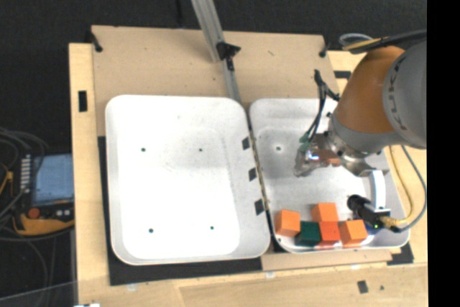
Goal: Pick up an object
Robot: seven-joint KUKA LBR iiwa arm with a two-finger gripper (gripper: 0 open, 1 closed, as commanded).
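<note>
Two white bins sit side by side on the wooden bench [180, 54]. At the far left of the frame, off the bench, a blue box [54, 178] lies among dark cables. The left bin [129, 126] takes up the middle-left of the frame. A grey metal rail [205, 3] slants down from the top centre toward the seam between the two bins.

The right bin [277, 122] holds a cluster of small blocks along its lower edge, in the lower right of the frame. From the left: an orange block [289, 221], then a dark green block [310, 233] just beside it, then an orange block [325, 212] standing a little higher, with another orange block [330, 231] below it and a fourth orange block [353, 231] at the right end. They are packed close, some touching.

Above the cluster, near the middle of the right bin, the gripper [310, 160] hangs from the arm [374, 104], which comes in from the right edge with its orange band uppermost and its grey wrist tipped down and to the left. The gripper is well apart from the blocks; whether it is open or closed cannot be made out.
</note>
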